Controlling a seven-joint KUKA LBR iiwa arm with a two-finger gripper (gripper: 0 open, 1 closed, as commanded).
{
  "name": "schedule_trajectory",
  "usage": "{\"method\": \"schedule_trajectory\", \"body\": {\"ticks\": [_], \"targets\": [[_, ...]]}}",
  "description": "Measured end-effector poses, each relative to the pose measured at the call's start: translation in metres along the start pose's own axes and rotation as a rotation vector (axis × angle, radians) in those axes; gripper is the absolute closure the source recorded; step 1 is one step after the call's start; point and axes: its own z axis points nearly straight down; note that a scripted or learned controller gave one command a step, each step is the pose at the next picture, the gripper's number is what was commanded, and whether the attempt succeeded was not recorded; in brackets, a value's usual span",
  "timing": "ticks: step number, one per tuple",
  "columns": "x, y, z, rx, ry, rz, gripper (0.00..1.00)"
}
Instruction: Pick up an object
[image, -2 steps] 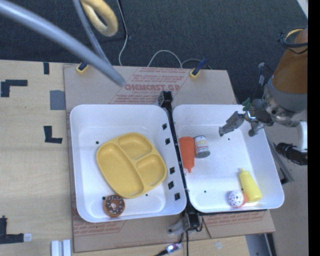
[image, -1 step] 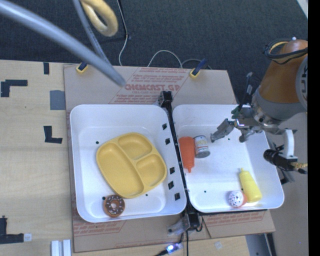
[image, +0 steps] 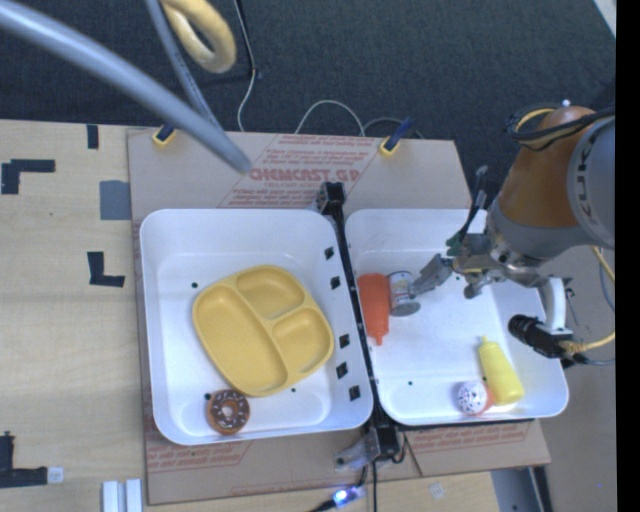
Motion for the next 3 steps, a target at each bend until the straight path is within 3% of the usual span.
{"method": "schedule_trajectory", "body": {"ticks": [1, 2, 3], "targets": [[-0.001, 0.006, 0.061, 0.001, 0.000, 0.000, 0.00], [0.000, 0.007, 0.048, -0.002, 0.000, -0.002, 1.00], [-0.001, 0.008, 0.006, -0.007, 0.000, 0.000, 1.00]]}}
